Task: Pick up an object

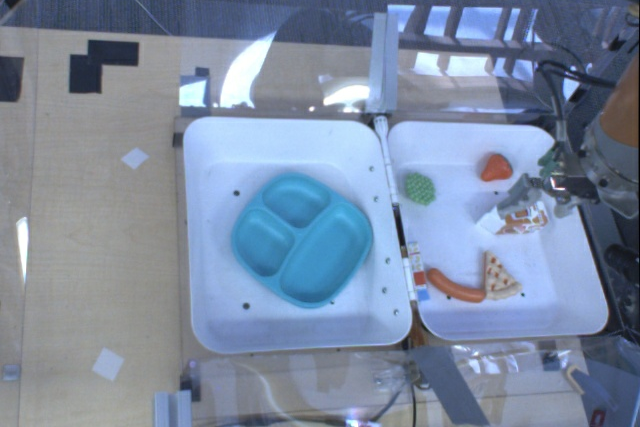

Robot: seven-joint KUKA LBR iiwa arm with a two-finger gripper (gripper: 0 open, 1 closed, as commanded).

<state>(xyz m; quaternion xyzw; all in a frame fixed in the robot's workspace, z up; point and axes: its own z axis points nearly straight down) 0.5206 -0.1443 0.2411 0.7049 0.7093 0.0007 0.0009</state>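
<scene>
Gripper (528,200) low over the right bin (590,315), its tips over a small orange-and-white item (524,221); grip state can't be told. Pizza slice (499,277) and sausage (455,286) nearer; strawberry (496,168), green ball (420,188) behind.

Smooth plastic, pale wood and shiny metal

The two white bins (290,140) look like smooth matt plastic. The blue plate (302,239) is smooth plastic with a soft shine. The bench (90,215) looks like pale wood. The rail (382,60) between the bins is shiny metal. The green ball (420,188) looks bumpy.
</scene>
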